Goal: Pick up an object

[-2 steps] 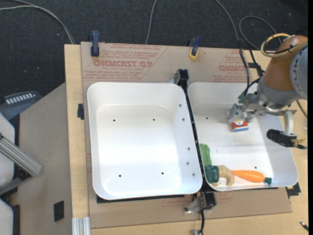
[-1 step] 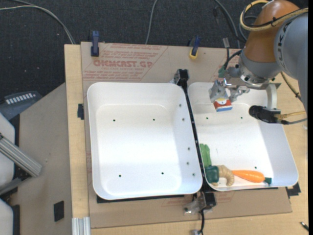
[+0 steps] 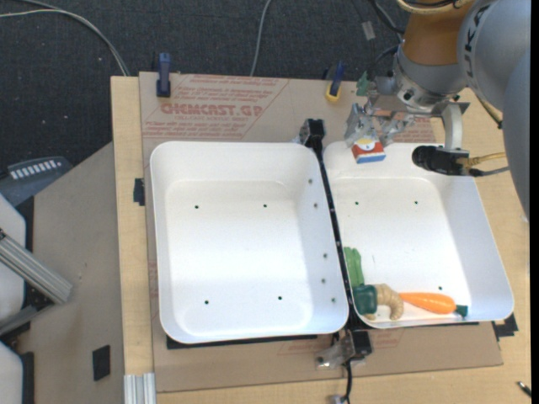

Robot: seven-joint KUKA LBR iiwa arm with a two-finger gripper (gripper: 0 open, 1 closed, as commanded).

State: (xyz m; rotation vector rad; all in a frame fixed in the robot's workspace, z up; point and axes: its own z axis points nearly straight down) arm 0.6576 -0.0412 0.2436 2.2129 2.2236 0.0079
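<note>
One small object hangs at the gripper, over the far rim of the right bin.

The gripper (image 3: pixel 373 131) sits at the top edge of the right bin (image 3: pixel 484 251), and a small red, white and blue block (image 3: pixel 368 151) shows directly beneath its fingers, seemingly pinched between them, though the contact is too small to be sure of. It looks raised off the bin floor. The other candidates, an orange carrot (image 3: pixel 428 302), a beige piece (image 3: pixel 389 300) and green items (image 3: pixel 354 269), lie well apart from the gripper, at the right bin's near edge, the carrot's long axis running left to right. The left bin (image 3: pixel 168 225) lies beside it on the desk (image 3: pixel 126 225).
</note>
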